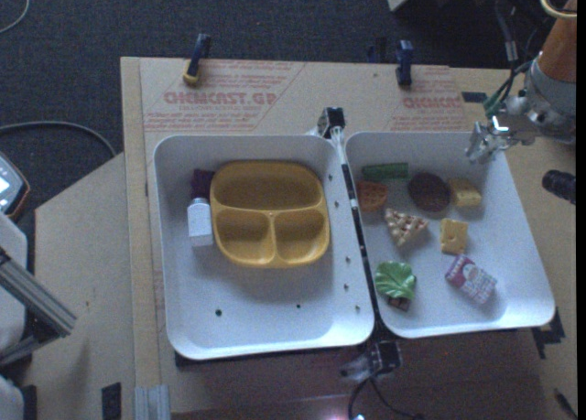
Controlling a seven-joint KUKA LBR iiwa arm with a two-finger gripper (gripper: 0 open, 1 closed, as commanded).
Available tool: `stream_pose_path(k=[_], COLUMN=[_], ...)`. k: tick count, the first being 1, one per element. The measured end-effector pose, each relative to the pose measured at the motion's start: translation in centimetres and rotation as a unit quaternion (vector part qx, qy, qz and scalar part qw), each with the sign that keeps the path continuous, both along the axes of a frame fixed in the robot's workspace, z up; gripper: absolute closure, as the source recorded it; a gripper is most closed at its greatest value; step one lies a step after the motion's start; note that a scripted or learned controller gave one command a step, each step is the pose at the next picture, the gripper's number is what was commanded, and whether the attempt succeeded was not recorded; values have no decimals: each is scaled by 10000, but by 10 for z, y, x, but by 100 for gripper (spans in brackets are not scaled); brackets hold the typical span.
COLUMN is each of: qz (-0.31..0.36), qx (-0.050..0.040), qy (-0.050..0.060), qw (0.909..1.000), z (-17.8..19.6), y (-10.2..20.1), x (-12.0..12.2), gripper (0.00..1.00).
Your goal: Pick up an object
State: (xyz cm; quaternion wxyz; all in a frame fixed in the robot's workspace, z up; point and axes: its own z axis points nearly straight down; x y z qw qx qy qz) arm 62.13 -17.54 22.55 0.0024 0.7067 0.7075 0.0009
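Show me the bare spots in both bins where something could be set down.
Left bin: a wide bare strip of floor between the yellow tray and the near wall. Right bin: a bare patch between the green leaf and the pink packet. The far half of the right bin, around the brown disc, is crowded.

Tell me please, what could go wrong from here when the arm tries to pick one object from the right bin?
1. The pincer sits at the far rim of the right bin, so a straight descent may strike the rim.
2. The brown round piece, the small yellow block and the orange piece lie close together, so the pincer may nudge a neighbour or catch two.
3. The pizza slice looks flat and may slip out.
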Motion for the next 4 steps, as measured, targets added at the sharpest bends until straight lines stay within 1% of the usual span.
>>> stream_pose_path(k=[1,2,3,4], qz=[15,8,12,-2], qx=[26,26,27,7], qy=[44,51,53,9], qw=[10000,10000,10000,10000], z=[-1,-2,-11,7], y=[50,86,129,127], x=[-34,-83,-118,-108], gripper=[100,100,100,100])
